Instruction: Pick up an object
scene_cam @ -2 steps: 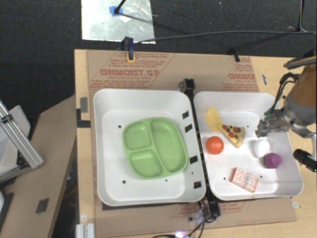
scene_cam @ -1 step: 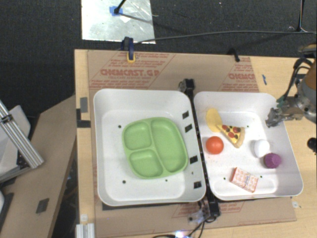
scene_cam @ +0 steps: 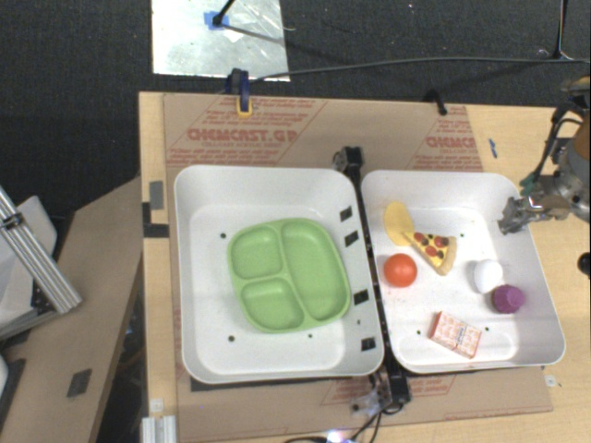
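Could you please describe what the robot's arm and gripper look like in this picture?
At the right edge of the camera view, over the right bin's far corner, the gripper looks like a small grey metal assembly with dark fingertips. Thin curved cables or hoses loop above it. An orange-brown patch on the arm sits just behind; the rest is cut off by the frame.

The arm is grey metal with thin dark cables along it, ending in a small grey gripper.
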You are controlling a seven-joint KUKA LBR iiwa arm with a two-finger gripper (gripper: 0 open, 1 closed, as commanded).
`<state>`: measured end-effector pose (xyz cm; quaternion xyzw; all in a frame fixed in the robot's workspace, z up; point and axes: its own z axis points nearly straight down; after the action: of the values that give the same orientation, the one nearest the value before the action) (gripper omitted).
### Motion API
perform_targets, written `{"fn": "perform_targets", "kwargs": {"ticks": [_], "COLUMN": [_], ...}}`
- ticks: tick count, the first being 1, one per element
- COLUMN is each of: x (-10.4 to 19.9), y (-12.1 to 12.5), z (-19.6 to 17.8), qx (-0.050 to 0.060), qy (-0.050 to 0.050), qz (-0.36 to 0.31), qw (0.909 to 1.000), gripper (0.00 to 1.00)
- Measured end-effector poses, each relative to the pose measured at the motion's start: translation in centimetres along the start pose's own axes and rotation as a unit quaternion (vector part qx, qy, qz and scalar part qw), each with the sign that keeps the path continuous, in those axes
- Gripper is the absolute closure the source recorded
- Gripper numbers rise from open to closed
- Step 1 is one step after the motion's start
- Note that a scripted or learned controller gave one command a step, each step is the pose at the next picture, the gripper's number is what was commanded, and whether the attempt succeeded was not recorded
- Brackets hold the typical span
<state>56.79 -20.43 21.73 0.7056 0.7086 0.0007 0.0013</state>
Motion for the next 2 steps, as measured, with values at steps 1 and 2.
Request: {"fn": "perform_targets", "kwargs": {"ticks": [1,2], "x": [5.7,10.8], "y": [-1.2,-0.9], "z": [0.6,0.0], "qx": [0.001,0.000], "qy": [0.001,0.001], "qz": [-0.001,-0.002], "qw": [1.0000,1.0000], "gripper": [1.00,1.00]}}
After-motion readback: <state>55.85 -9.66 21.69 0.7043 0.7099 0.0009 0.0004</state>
